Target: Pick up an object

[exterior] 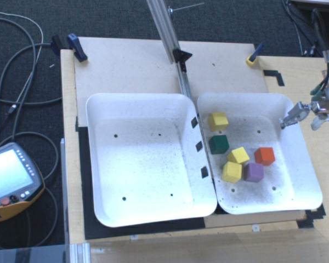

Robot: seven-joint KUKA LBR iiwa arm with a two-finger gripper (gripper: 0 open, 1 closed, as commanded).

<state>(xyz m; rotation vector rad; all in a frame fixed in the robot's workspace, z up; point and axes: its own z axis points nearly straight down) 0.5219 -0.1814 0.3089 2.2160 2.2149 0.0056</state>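
No brand, label or writing can be read anywhere. On a pale wooden surface [126, 64] two shallow white bins sit side by side. The left bin [145, 158] holds no blocks. The right bin [296, 169] holds six small blocks near its middle: a yellow block [218, 120] toward the far edge, a green block [219, 144] just below it, then two more yellow blocks [237, 155] [231, 172], a purple block [254, 172] and an orange block [265, 155], the last four clustered close together. A metal pole [160, 21] slants up from between the bins. Blue and yellow clamps grip the surface's far corners. A handheld control screen [11, 182] and cables lie on the dark floor at left. The tool [299, 114] hangs over the right bin's far right edge, apart from the blocks and holding nothing; how far it is open cannot be told.
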